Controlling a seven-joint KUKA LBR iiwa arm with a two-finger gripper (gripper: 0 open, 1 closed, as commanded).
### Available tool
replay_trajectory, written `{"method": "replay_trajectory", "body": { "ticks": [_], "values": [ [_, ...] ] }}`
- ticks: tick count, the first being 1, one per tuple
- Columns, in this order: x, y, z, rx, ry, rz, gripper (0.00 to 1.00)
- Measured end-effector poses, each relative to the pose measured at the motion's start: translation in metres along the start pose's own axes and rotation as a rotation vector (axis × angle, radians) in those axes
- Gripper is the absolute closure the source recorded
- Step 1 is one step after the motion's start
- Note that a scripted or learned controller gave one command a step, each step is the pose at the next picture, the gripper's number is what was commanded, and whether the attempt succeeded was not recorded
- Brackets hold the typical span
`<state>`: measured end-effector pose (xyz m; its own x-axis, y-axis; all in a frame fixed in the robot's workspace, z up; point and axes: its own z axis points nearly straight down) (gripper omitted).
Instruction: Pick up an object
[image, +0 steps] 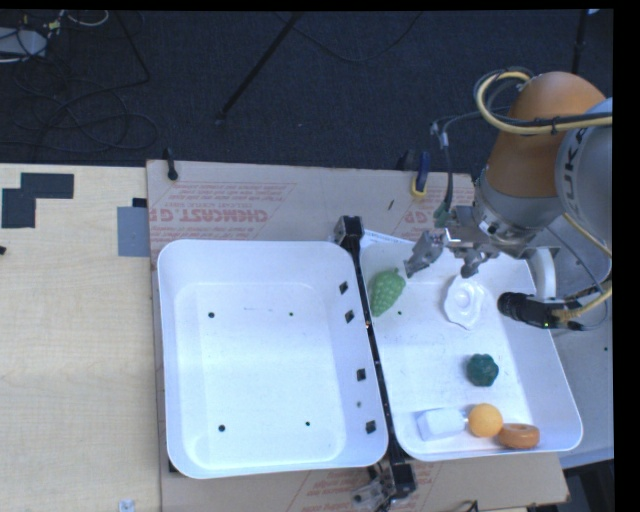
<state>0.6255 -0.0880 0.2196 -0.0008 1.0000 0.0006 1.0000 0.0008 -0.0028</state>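
Note:
My gripper (446, 258) hangs over the far part of the right bin (440, 345), its two fingers spread open with nothing between them. Just left of and below it lies a light green lumpy object (386, 291), close to the divider. A white crumpled object (464, 302) rests right under the right finger. Further toward the front sit a dark green ball (482, 369), an orange ball (485, 420), a white block (438, 423) and an orange-brown ring (519, 435).
The left bin (260, 355) lies beside the right one, with a black clip strip (362, 340) along their shared edge. Cables and a black hose (530, 308) hang by the arm at the right rim. Cardboard underlies both bins.

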Motion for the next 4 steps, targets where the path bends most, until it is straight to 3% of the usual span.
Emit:
{"method": "replay_trajectory", "body": {
  "ticks": [1, 2, 3, 4],
  "values": [
    [-0.069, 0.017, 0.063, 0.003, -0.002, 0.006, 0.00],
    [-0.129, 0.017, 0.068, -0.001, -0.004, 0.004, 0.00],
    [-0.126, 0.018, 0.067, -0.002, -0.001, 0.001, 0.00],
    [-0.125, -0.039, 0.024, -0.002, -0.001, 0.001, 0.00]
  ]
}}
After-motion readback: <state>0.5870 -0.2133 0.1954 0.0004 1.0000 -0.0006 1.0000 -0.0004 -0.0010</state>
